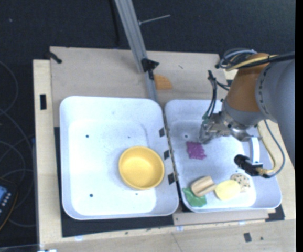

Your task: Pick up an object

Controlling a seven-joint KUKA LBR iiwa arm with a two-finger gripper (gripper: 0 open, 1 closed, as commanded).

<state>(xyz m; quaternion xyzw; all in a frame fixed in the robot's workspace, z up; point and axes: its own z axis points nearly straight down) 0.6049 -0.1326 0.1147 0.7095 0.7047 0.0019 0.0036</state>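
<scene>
The right bin (179, 114) holds a purple object (195, 150) near its middle, a tan roll (202, 185) and a green piece (192, 197) at the front, a yellow lump (226, 190) and a speckled die-like piece (241, 180) at the front right. A yellow bowl (141, 167) sits in the left bin (88, 119). My gripper (208, 134) hangs low over the right bin, just above and to the right of the purple object. Its fingertips are too dark and small to read.
The arm's orange band (244, 91) and grey body fill the right bin's back right. A slanted metal post (133, 33) rises behind the bins, with a small orange object (162, 82) on the bench beside it. A black cable connector (243, 163) lies by the wrist.
</scene>
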